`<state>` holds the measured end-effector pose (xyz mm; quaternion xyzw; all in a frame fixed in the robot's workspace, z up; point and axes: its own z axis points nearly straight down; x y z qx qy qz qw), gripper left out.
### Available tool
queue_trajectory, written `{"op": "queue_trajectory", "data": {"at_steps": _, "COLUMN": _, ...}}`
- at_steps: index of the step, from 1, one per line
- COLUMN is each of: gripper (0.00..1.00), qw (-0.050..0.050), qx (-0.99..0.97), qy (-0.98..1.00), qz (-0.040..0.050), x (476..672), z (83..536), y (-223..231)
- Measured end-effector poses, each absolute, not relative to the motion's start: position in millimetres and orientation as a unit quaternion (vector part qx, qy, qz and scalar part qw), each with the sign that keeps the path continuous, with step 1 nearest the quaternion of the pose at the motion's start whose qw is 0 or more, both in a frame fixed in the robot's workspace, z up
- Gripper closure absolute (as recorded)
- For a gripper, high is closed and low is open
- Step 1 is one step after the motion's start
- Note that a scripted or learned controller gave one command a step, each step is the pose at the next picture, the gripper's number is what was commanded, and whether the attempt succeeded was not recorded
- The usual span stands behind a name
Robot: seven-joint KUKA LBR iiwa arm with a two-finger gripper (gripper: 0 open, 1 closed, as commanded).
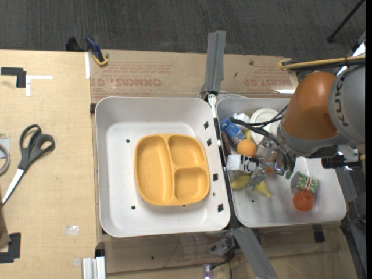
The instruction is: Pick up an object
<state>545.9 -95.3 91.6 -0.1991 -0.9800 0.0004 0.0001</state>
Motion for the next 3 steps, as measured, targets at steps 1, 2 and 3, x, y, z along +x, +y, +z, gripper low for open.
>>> {"op": "queue_trajectory", "data": {"at_steps": 1, "gripper": 1.00, "qw": -0.001, "qx": -0.198, "qy": -0.980, "qz": 0.0012, "x": 546.9, "z": 101, "y": -95}}
{"op": "queue_trajectory", "data": {"at_steps": 2, "gripper": 1.00, "qw": -0.001, "qx": -0.334, "qy": -0.943, "qz": 0.0005, "x": 606.3, "z": 192, "y": -40}}
{"op": "queue_trajectory", "data": {"at_steps": 3, "gripper": 1.00, "qw": -0.001, "qx": -0.423, "qy": -0.906, "qz": 0.0009, "x": 606.4, "z": 294, "y": -76}}
